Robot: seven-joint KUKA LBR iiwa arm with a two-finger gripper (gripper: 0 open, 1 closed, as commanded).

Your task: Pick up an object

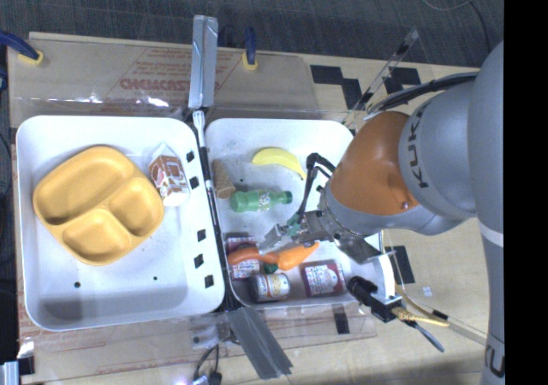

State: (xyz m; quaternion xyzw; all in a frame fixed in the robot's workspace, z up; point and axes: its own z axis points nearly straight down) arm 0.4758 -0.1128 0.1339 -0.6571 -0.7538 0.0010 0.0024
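Observation:
My gripper (287, 232) hangs low over the middle of the right bin (330, 131), reaching in from the right under the orange wrist band. It sits just above an orange carrot (298, 255) and just below a green bottle (261, 200) lying on its side. Nothing is visibly held. A yellow banana (278, 159) lies toward the bin's far side. A brown cork-like cylinder (223, 178) rests by the left wall. Along the near wall lie a small can (272, 286) and a red-labelled bottle (323, 278).
Another red-labelled item (242, 260) lies left of the carrot. The left bin (103, 289) holds a yellow divided plate (96, 202) and a wrapped snack (169, 176) near the divider. The arm's bulk covers the right bin's right side.

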